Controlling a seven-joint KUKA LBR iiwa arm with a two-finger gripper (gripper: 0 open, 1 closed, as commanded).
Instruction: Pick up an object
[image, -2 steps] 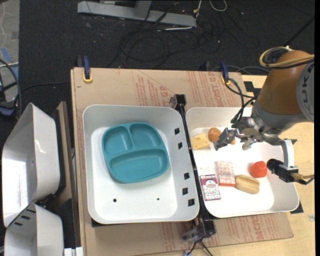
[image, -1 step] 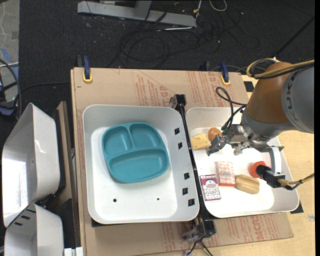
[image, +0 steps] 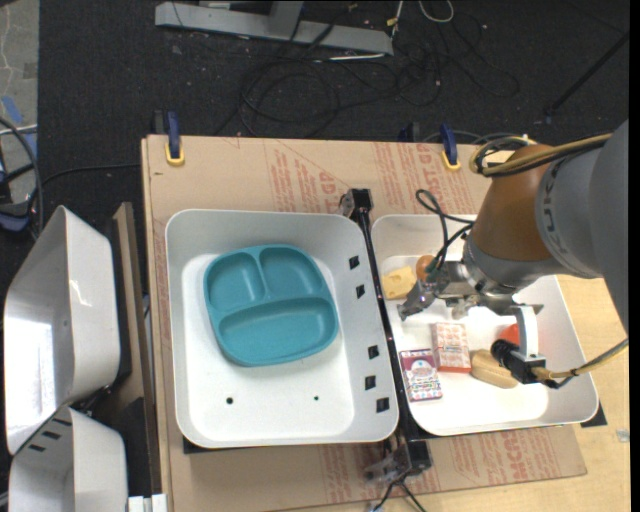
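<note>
My gripper (image: 425, 296) hangs low over the upper left part of the right bin (image: 575, 400), and the grey arm covers the bin's upper right. Just left of the gripper lies a pale yellow bun-like object (image: 398, 282). A small orange ball (image: 425, 266) sits right above it. Below the gripper a red and white packet (image: 451, 346) lies flat, with a pink patterned packet (image: 421, 375) to its lower left. A tan rounded object (image: 490, 370) lies at the lower right, and a red object (image: 511, 329) shows partly beside the wrist.
The left bin (image: 190, 400) holds a teal divided plate (image: 270, 304) in its upper half. A black divider with clips (image: 375, 330) runs between the bins. Cardboard (image: 300, 170) lies under both, and white containers (image: 55, 320) stand off the bench at the far left.
</note>
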